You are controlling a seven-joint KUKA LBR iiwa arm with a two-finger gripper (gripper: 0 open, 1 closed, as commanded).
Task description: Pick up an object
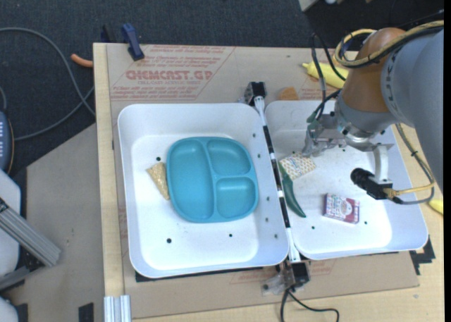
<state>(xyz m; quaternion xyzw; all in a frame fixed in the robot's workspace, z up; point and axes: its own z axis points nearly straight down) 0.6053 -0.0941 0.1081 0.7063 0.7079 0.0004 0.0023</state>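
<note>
Arm enters from the right of the camera view, grey link sloping down and leftward, orange band above the wrist, wrist bent over the right bin (pixel 405 232). Gripper (pixel 314 144) points downward at the upper left part of that bin, close to the divider between the two bins. Whether the gripper is spread or pressed together: cannot tell from this angle; nothing is seen pinched in it. Nearest thing is a patterned pad (pixel 297 166), a small flat pale square with a fine speckled or checked print, lying tilted on the bin floor just below and left of the gripper. Contact between the two cannot be judged. A green strip (pixel 292 198), narrow and dark, lies just below the pad along the bin's left wall. A red card pack (pixel 341 209) lies flat towards the bin's middle, apart from both. Left bin (pixel 134 243) holds a teal divided plate (pixel 211 177), three compartments, with a tan porous piece (pixel 158 177) against its left edge.
</note>
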